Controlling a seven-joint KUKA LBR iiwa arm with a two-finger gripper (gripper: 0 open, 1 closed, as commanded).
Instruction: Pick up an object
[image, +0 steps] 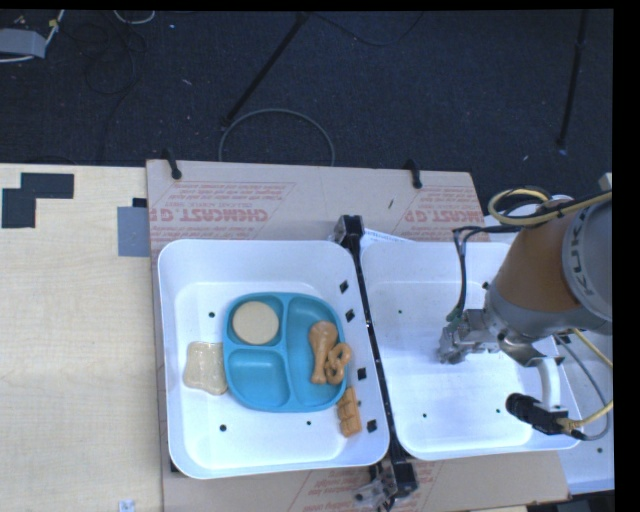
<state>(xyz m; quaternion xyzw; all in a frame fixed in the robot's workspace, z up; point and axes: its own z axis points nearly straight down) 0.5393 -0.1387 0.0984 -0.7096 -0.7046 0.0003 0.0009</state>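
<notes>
You have the arm (545, 265) reaching in from the right over the right bin (440, 420), with the jaws (455, 345) low near that bin's middle; from this slant you cannot tell whether they are open or closed, or whether they grip anything. In the left bin (190, 270) a blue divided tray (265, 385) carries a round tan disc (254, 322) and a pretzel-shaped piece (328, 352). A pale bread-like piece (205, 368) lies just left of the tray, a small brown piece (348, 412) at its near right corner

Tray (262, 385) w/ food in left bin (190, 440); arm (545, 275) over right bin (440, 425).
</notes>
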